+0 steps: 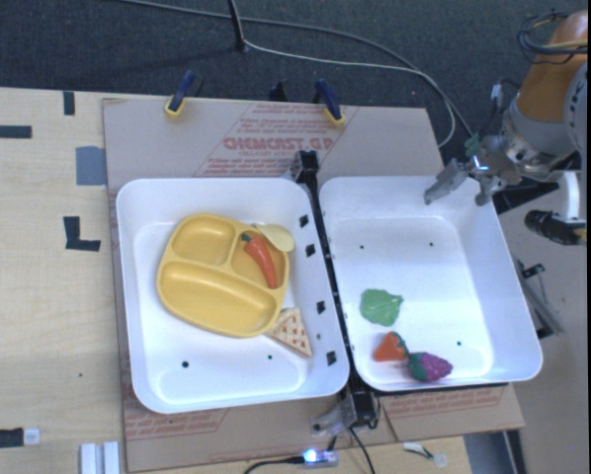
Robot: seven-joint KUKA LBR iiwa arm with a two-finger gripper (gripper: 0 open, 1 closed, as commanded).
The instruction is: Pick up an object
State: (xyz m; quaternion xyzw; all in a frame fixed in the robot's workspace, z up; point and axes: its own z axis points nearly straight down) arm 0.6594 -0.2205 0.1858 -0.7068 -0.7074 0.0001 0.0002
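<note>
Hovering over the right bin's (493, 255) far right corner, the gripper (460, 185) is showing spread fingers gripping nothing. Candidates are lying near the front: green piece (381, 306), orange piece (390, 347) touching purple piece (429, 366). Risk: crowded pair slipping or getting nudged apart.

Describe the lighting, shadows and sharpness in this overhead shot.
Camera view: even, soft light; the white bins look bright but keep their detail; faint shadows under the yellow plate and green toy; the gripper at the right bin's far corner is slightly soft; edges bow mildly.
</note>
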